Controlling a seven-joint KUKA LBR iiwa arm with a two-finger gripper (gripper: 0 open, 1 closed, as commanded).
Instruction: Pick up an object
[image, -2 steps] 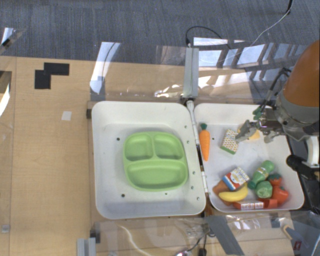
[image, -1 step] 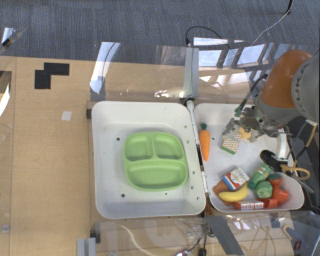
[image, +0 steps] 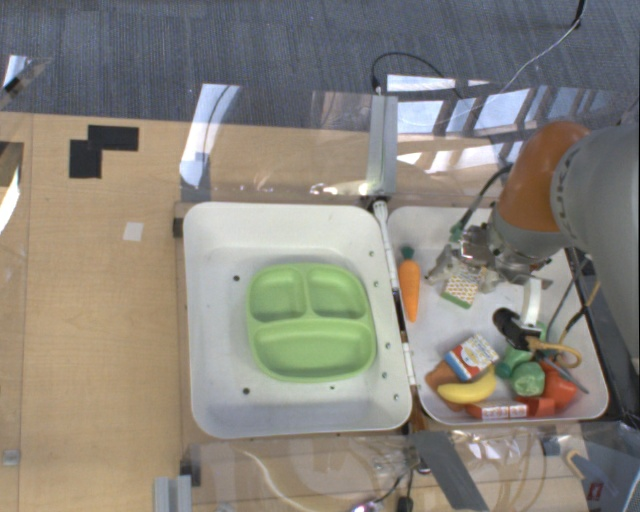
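My gripper (image: 462, 268) hangs over the upper middle of the right bin (image: 428, 226), reaching in from the right. Directly beneath it is a small green-and-white checkered item (image: 459, 290); whether it is gripped or just lies under the gripper is unclear. An orange carrot (image: 409, 288) lies upright along the bin's left wall, just left of the gripper. At the front of the bin sit a yellow banana (image: 468, 390), a small white, blue and red box (image: 471, 355), a green pepper (image: 526, 377) and red items (image: 552, 395).
The left bin (image: 215, 300) holds a green divided plate (image: 310, 322) in its middle. A metal divider (image: 394, 300) runs between the two bins. The grey arm with its orange band (image: 545, 180) crosses the right bin's far right corner.
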